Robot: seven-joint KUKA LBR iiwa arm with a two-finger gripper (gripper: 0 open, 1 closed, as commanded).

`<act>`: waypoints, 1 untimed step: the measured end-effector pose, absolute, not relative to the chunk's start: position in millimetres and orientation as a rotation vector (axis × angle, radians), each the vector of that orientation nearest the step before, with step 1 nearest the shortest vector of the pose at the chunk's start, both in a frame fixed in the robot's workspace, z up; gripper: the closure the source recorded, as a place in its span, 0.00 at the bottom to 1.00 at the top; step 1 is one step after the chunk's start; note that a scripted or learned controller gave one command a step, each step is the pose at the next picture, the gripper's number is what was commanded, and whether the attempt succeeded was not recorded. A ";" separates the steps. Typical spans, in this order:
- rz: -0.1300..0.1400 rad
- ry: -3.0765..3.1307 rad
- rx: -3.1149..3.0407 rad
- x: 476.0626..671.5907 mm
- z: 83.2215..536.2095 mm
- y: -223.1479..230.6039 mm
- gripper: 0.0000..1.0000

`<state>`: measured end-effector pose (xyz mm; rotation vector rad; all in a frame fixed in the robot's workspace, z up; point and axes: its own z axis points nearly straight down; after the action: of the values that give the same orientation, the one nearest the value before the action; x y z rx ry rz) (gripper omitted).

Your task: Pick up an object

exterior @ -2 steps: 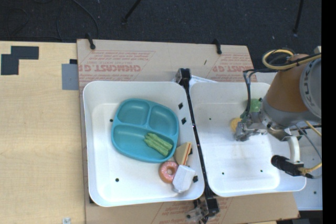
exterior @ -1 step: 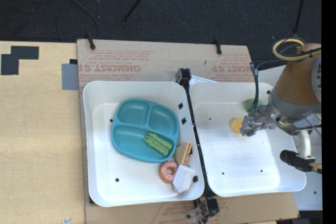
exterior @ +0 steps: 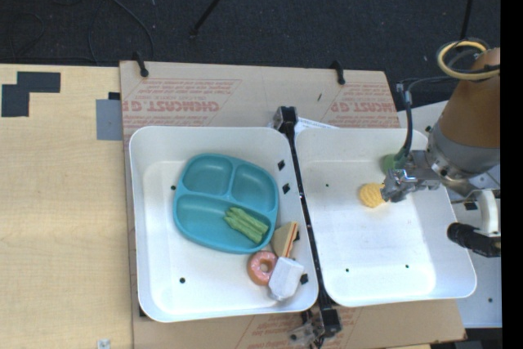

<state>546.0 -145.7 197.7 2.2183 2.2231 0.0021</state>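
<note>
Bins [exterior: 163,176] sit on cardboard over dark floor; claw [exterior: 392,190] grip unclear beside yellow toy [exterior: 372,195].

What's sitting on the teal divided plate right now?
A green bean-like piece lies in the lower right compartment of the teal plate. The other compartments look bare. Anything beneath the plate is covered.
</note>
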 end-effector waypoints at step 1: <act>0.002 2.222 2.218 546.8 250.3 -146.3 1.00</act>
<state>546.8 -146.3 250.3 2.2182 2.2222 0.0017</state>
